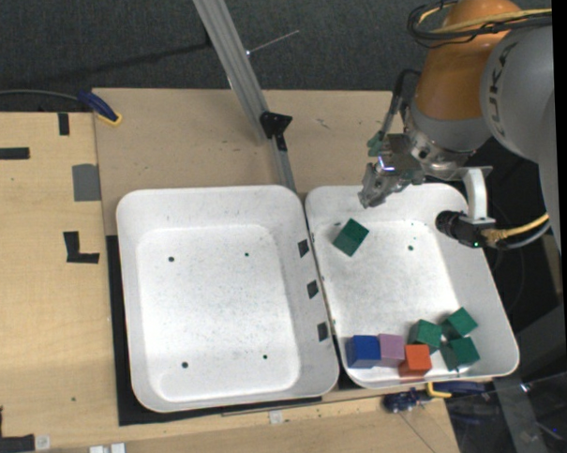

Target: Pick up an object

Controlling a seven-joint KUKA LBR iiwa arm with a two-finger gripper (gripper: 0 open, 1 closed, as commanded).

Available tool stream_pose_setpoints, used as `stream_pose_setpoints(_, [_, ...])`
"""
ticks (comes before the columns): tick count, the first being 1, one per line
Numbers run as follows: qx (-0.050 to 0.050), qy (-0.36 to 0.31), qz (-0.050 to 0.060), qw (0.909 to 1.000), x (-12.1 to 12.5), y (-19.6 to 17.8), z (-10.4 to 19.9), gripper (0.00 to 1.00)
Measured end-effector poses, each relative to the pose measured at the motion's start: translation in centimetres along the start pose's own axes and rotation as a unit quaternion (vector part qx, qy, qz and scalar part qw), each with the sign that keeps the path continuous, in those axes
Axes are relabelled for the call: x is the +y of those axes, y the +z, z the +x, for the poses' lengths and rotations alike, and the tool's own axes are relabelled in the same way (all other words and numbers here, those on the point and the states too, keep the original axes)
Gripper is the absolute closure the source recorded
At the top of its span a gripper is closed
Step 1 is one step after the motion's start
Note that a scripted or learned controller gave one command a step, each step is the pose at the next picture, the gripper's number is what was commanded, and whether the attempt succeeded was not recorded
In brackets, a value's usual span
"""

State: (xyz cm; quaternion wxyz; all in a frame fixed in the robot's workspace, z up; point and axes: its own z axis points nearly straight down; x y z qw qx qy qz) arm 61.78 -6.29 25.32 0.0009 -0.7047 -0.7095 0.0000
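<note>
Your gripper [377, 190] hangs over the top rim of the right bin [474, 288]; you cannot tell its state. The nearest target, 1 green block [351, 237], lies alone just below and left of it, tilted diamond-wise, apart from the lower-right cluster.

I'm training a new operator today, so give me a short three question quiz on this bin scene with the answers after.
1. True or false: the lone green block lies in the left bin.
2. Which block sits at the left end of the cluster along the right bin's near edge? A orange, B blue, C purple.
3. Fill in: the gripper hangs over the right bin's ____ edge, up and right of the lone green block.

Key: 1 false, it lies in the right bin. 2 B, the blue block, next to the purple block. 3 far.
</note>
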Motion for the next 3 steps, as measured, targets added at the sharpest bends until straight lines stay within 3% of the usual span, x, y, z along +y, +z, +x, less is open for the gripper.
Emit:
stream_pose_setpoints(1, [0.000,0.000,0.001,1.0000,1.4,1.7,5.3,1.00])
stream_pose_setpoints(3, [0.000,0.000,-0.001,1.0000,4.5,0.8,16.1,1.00])
